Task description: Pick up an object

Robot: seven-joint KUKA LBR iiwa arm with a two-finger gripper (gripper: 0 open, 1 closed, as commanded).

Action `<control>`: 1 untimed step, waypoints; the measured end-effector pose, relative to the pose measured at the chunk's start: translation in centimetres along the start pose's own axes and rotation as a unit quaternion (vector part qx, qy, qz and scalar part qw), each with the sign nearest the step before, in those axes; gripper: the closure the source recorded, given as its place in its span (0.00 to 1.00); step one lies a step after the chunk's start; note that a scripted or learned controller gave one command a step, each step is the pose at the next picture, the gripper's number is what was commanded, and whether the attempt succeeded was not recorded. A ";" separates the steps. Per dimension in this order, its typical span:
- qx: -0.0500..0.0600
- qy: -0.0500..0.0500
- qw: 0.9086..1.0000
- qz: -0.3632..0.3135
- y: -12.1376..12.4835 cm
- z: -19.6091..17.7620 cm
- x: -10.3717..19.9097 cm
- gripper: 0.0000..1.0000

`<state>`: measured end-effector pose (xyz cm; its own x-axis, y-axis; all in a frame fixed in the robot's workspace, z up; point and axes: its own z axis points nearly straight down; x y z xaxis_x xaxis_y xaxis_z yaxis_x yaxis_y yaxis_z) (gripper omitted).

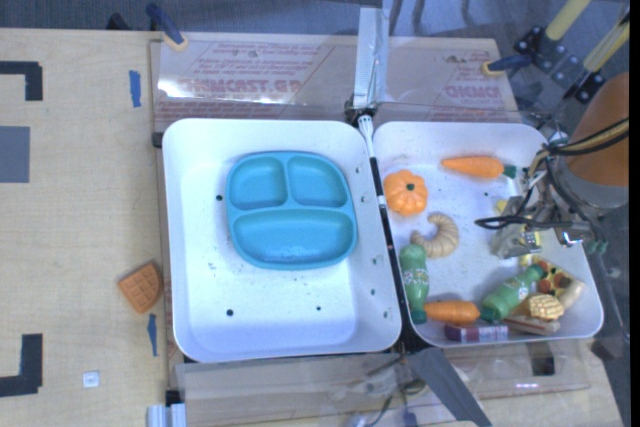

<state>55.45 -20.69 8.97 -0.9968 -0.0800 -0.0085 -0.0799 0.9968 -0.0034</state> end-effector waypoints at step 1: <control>-0.001 -0.002 0.996 0.086 1.9 0.1 -8.0 0.00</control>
<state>63.25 -18.12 8.91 -0.9956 0.0930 -0.0132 0.0930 0.9957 0.0002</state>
